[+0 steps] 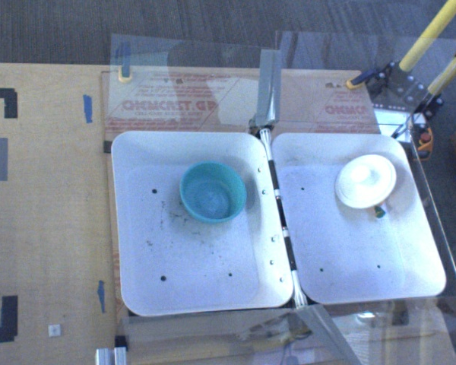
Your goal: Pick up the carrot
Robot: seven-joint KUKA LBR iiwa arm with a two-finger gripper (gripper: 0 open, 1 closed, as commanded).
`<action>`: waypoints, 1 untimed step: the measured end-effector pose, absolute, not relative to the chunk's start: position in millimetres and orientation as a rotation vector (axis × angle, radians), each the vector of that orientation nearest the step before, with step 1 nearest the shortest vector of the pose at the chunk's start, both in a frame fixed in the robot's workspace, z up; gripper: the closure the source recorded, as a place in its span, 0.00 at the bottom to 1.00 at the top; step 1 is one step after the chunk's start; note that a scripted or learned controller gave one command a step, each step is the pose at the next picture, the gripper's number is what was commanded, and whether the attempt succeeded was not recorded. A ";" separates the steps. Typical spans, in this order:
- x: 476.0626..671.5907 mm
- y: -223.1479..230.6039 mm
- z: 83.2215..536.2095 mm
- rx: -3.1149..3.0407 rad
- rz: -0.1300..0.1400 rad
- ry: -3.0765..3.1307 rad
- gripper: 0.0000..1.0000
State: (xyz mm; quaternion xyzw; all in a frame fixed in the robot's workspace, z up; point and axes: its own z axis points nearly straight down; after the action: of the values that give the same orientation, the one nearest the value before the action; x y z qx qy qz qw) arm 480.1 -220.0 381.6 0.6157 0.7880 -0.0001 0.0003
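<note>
Two shallow white plastic bins sit side by side on the pale wooden worktop [45,204], their inner rims touching along a line just right of the frame's centre. The left white bin [137,147] holds a round teal plastic bowl [213,192], upright and open, in its upper middle; the floor around it is scuffed with dark specks. The right white bin [433,280] holds a round white disc-shaped piece [365,181] in its upper right part. A small dark green bit [379,212] pokes out at the disc's lower right edge, too small to identify.

Where the carrot lies cannot be told from this view, and whether the tool is open or closed cannot be told either.

Behind the bins, a clear plastic sheet with red lettering [171,105] lies flat, with a grey metal strip [268,90] standing above the seam. Two yellow rods [433,29] slant in at the upper right corner. A strip of blue tape [87,109] marks the worktop at upper left
</note>
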 end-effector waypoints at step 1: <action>480.9 -222.3 384.1 1.607 0.000 2.696 1.00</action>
State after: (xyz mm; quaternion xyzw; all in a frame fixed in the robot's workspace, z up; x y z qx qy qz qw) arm 480.9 -222.3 384.1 0.5120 0.8590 0.0000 0.0015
